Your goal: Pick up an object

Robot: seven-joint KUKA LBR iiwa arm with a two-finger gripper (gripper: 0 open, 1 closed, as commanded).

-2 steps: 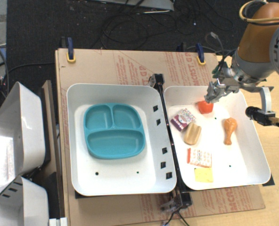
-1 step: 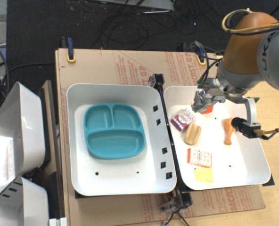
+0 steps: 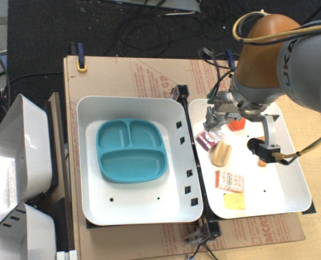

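The gripper (image 3: 216,121) is hovering low over the upper left of the right bin (image 3: 290,199), approaching a purple packet (image 3: 206,140) beside a tan block (image 3: 221,155); grip unreadable, so next it likely needs a centred descent.

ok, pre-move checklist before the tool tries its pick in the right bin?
1. Tool over the right bin: ok, it sits above the bin's upper left part.
2. Target under the tool: cannot tell; the purple packet and tan block both lie just below it.
3. Object between the fingers: cannot tell.
4. Other items apart from the tool: ok, the red-and-white packet and yellow square lie nearer the front.
5. Left bin with the teal tray: ok, away from the arm.
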